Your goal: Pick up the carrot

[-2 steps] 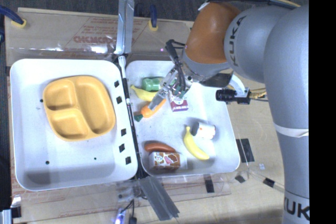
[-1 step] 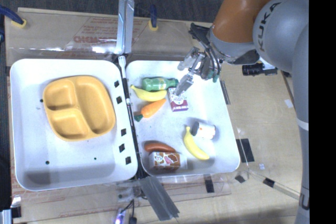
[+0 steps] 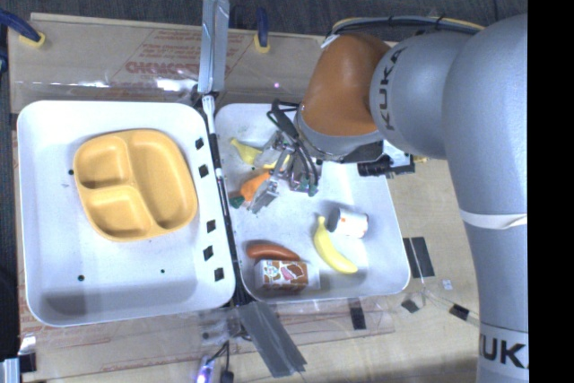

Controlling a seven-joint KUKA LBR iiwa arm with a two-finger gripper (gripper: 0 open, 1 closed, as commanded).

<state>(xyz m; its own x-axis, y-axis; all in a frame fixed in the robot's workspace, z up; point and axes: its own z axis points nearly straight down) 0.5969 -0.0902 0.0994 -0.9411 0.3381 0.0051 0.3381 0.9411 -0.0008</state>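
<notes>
So the carrot [image 3: 252, 187] is sitting in the right bin [image 3: 387, 278], over toward its left side, pretty close to the divider between the two bins. The gripper [image 3: 272, 189] is down low right on top of that spot, and one metal finger [image 3: 265, 196] lies right against the carrot's right end. Honestly can't say whether the fingers are apart or squeezed together, the wrist and the cables crowd that area too much, and I can't tell if the carrot is actually between them or just next to them.

The carrot itself is small and orange, lying at a slant, with a little dark green stub at its lower left end. It looks like a toy one, short and stubby. Part of it is hidden by the gripper.

Other stuff in the same bin: a yellow thing [image 3: 245, 151] just up and left of the gripper, a banana [image 3: 333, 250] lower right, a small white cup [image 3: 350, 222] on its side just beside the banana's top end, a sausage [image 3: 273, 250] near the bottom, and a brown packet [image 3: 282, 274] right below the sausage, touching or nearly so.

The left bin [image 3: 49, 282] has a yellow divided plate [image 3: 134, 184] in it, well apart from the carrot.
</notes>
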